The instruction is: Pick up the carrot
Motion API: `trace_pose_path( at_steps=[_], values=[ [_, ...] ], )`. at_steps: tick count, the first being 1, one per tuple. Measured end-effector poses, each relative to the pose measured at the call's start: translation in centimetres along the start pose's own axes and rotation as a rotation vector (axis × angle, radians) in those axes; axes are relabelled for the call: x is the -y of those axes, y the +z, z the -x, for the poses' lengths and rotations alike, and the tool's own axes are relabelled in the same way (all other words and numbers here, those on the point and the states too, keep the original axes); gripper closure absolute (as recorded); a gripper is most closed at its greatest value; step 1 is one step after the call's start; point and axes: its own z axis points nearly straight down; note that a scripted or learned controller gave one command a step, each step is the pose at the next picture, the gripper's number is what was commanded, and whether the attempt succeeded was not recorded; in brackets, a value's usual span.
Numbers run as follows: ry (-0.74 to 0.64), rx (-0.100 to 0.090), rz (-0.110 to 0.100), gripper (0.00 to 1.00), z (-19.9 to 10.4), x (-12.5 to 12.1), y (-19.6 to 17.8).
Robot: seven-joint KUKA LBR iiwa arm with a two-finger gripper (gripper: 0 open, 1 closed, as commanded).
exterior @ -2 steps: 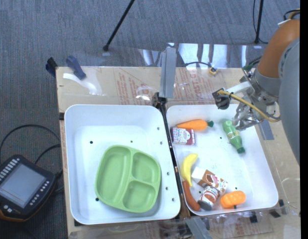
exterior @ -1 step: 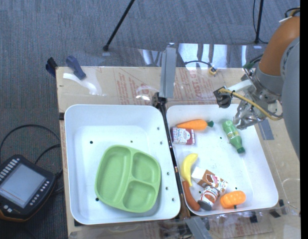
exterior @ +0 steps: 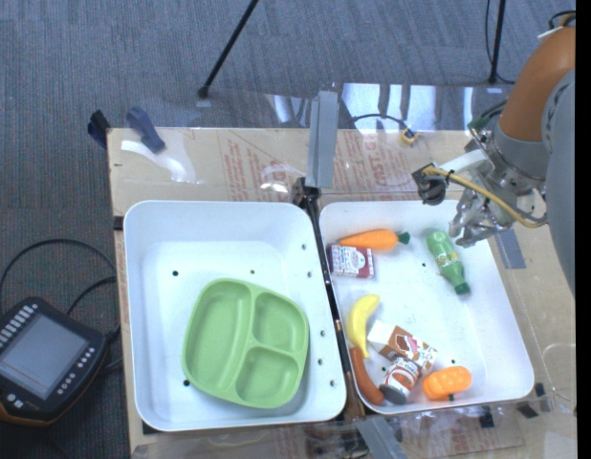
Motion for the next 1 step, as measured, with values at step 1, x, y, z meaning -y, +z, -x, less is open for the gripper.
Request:
trace_pose_path(
  at_steps=[1],
  values=[
    [-0.007, 0.003, -0.002, 1.00, -0.01, 0.06, -0.81]
  ],
)
